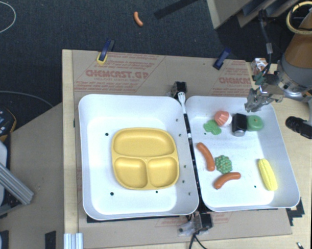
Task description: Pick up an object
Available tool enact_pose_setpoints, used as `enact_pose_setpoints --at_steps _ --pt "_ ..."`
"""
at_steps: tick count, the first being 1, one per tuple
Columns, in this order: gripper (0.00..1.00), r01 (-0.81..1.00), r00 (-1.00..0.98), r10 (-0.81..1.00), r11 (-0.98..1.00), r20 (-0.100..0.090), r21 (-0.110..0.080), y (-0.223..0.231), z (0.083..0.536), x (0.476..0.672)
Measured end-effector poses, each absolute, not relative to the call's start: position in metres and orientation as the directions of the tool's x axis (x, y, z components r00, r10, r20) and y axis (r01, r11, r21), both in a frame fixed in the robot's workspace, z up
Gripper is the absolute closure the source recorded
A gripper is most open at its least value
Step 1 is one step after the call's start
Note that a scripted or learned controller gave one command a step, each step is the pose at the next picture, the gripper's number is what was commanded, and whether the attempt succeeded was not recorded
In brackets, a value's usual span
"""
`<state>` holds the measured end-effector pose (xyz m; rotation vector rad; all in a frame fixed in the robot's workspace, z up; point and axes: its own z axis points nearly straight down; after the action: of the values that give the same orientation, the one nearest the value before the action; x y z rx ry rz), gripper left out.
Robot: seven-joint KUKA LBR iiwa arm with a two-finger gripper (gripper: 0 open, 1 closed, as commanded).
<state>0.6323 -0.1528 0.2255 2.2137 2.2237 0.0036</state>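
1. The things to pick lie in the right bin (287, 172): a pink-and-white piece (222, 118), a dark green leafy piece (213, 128), a black cylinder (239, 124) and a green round piece (255, 123) sit in a row near the far side.
2. Nearer the camera lie an orange sausage (206, 156), a green broccoli piece (223, 163) just beside it, a second sausage (226, 180) and a yellow corn cob (267, 174) toward the right wall.
3. The gripper (255, 103) hangs over the far right part of that bin, just above the black cylinder and the green round piece; nothing shows between the jaws, and their spread cannot be told.
4. The left bin (94, 145) holds a yellow divided tray (144, 158).
5. Both bins rest on the worktop (147, 70), where a blue-and-yellow clamp (104, 53) grips the far edge.
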Motion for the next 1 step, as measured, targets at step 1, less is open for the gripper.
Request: enact_pose_setpoints --at_steps 1 --pt "1.00 1.000 -0.006 1.000 0.006 0.002 0.000 -0.0967 0.2162 0.6453"
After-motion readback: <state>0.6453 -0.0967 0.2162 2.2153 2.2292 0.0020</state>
